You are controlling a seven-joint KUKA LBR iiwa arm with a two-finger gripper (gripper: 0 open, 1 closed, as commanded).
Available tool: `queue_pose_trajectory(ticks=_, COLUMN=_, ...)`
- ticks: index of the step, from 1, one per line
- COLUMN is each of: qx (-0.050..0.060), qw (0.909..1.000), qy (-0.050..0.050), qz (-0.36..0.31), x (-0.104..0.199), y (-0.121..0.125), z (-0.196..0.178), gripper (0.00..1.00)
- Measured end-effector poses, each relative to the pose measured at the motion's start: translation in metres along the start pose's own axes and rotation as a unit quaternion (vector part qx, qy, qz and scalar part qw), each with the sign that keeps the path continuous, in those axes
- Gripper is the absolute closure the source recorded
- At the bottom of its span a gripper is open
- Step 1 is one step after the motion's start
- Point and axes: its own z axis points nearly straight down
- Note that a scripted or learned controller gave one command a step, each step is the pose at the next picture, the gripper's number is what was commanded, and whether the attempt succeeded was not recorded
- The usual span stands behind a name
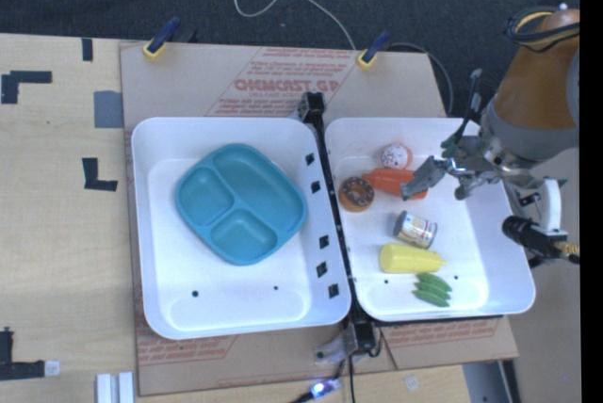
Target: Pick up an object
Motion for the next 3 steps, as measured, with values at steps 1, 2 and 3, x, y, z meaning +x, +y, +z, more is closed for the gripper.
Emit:
queue_pose_trajectory(ticks=1, qx=0.002, qw=1.0, qy=0.0, qz=0.001, x=0.001, y=-0.009, z=0.061, gripper=0.0)
queue_pose_trajectory(ticks=2, qx=-0.012, qw=0.9999, qy=-0.007, qz=0.001, x=-0.003, y=-0.003, z=0.117, gripper=0.0)
queue_pose_trajectory(ticks=3, qx=0.001, qw=1.0, qy=0.0, qz=0.0, x=-0.003, y=-0.004, z=0.141, gripper=0.0)
